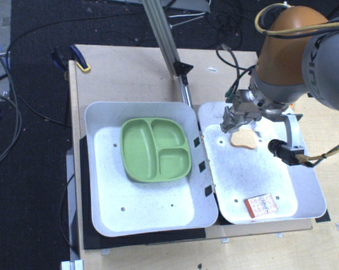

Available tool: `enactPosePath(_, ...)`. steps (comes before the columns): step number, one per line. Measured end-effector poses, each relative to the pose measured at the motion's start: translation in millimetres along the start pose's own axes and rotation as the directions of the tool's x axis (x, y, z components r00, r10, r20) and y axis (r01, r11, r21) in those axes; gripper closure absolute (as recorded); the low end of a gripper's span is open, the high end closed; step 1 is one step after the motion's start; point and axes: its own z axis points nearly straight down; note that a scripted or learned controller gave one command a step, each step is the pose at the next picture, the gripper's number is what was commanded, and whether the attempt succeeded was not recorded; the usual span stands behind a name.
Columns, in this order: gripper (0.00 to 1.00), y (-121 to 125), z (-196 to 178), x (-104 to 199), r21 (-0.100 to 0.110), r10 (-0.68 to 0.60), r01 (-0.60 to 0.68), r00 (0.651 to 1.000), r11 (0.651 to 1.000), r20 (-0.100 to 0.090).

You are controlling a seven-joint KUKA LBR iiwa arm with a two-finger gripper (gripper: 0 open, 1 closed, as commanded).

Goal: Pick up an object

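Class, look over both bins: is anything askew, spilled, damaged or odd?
Nothing is spilled or broken. The green divided plate sits slightly turned in the left bin, and the small red-and-white packet lies at a slant in the right bin.

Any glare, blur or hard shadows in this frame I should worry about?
Camera view: lighting is even and soft; the white bins look bright but not blown out, speckle still visible. The green tray is sharp. The gripper is dark and slightly soft, merging with its shadow beside the tan object. The small red-and-white packet reads clearly.
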Motion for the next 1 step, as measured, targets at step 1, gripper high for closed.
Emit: enactPosePath(1,1.00,-18.9,19.5,48.6,0.001,0.001,-0.001,1.000,1.000,0.000)
